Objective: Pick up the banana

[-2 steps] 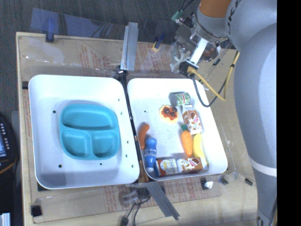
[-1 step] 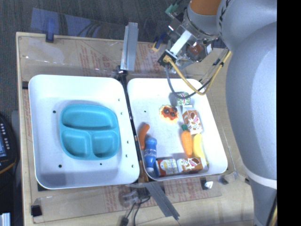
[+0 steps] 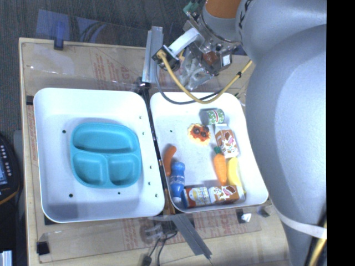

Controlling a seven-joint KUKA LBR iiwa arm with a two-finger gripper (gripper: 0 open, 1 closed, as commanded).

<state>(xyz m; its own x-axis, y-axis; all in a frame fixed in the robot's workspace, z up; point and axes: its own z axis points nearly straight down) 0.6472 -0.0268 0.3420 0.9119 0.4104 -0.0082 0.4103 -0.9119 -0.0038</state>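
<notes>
Camera view is showing the banana (image 3: 234,174) lying in the right bin (image 3: 166,105), close to that bin's right wall and pointing roughly along it. A carrot (image 3: 221,168) is lying just beside it on the left, seemingly touching along its length. A small carton with a printed face (image 3: 226,142) is sitting just above both, near the banana's upper end, and a longer juice carton (image 3: 213,194) is lying crosswise just below them along the near wall, so the fruit is being hemmed in on three sides. Further off, a green-labelled can (image 3: 213,116) and a round orange and dark toy (image 3: 199,132) are resting toward the far part of the bin, while a blue bottle (image 3: 177,182) and an orange sausage-like piece (image 3: 169,154) are lying against the left wall.

The gripper (image 3: 197,65) is hovering above the far edge of the right bin, well apart from the banana, with yellow cable looping beneath it; whether it is spread or closed cannot be told. The left bin (image 3: 50,110) is holding a blue divided tray (image 3: 105,154).
</notes>
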